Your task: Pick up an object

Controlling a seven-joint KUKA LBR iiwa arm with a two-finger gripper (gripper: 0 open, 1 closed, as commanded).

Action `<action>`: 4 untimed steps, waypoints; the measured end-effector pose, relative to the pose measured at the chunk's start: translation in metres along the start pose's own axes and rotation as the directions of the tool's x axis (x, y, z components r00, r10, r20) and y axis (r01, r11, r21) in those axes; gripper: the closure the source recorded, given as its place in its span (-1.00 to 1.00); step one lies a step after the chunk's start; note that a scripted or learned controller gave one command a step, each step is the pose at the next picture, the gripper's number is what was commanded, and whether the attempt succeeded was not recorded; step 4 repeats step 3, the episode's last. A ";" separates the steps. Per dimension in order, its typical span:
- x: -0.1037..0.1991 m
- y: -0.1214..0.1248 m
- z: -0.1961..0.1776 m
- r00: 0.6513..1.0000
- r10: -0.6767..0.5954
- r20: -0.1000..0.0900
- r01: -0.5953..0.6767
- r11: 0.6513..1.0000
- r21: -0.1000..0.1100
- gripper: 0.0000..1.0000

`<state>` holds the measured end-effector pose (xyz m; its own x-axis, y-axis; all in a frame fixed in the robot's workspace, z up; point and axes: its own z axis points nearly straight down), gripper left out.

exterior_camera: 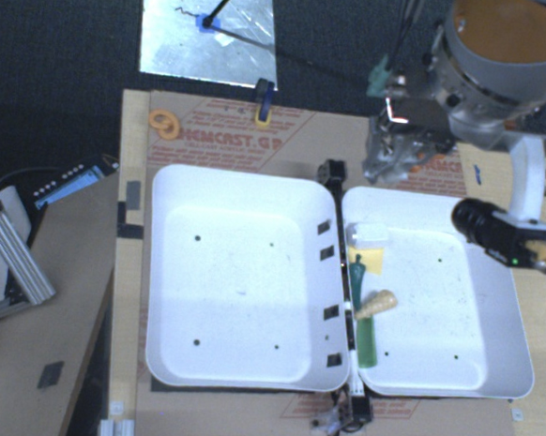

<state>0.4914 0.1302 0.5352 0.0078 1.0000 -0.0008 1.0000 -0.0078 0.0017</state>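
Jaws (393, 161) (grip unreadable) hang beyond the right bin (492, 305) — green brush (365, 334) well apart.

Single fixed camera, mounted above the bench (261, 131), looking down at a slant. Near edge of the bench sits at frame bottom, far edge toward the top. Both white bins in full view: left bin (175, 205), right bin (501, 306). Arm (502, 52) enters from upper right, close under the lens, large and soft-focused. Moderate stand-off.
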 end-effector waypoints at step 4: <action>0.108 -0.008 0.139 1.000 -0.017 0.003 0.017 1.000 0.015 1.00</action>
